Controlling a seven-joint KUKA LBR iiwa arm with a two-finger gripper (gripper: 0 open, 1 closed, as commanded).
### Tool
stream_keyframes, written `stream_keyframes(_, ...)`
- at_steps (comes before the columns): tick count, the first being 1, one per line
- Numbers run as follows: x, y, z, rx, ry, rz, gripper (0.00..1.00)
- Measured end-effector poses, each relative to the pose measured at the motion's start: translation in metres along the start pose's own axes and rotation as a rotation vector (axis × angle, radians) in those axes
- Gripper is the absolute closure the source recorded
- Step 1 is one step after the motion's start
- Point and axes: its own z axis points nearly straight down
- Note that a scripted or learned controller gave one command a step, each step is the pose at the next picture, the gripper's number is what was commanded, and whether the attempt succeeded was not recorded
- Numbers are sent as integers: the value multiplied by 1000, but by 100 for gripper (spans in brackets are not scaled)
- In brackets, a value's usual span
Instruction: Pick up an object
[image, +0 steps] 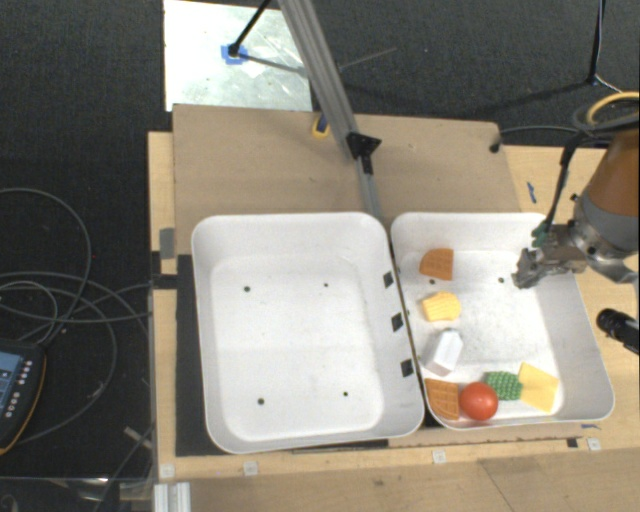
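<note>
The grey-and-orange arm's gripper hangs over the right shallow white bin at its 2 o'clock edge; whether it is apart or together, I cannot tell. Nearest, toward 9 o'clock, lies an orange foam wedge

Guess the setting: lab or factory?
Probably a robot grasping lab: two white bins on a bench, toy food such as a tomato, the arm's gripper over the right bin, loose cables on carpet.
</note>
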Motion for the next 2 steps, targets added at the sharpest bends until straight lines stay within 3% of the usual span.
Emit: stream_keyframes(2,95,-10,0,1,3,-6,100)
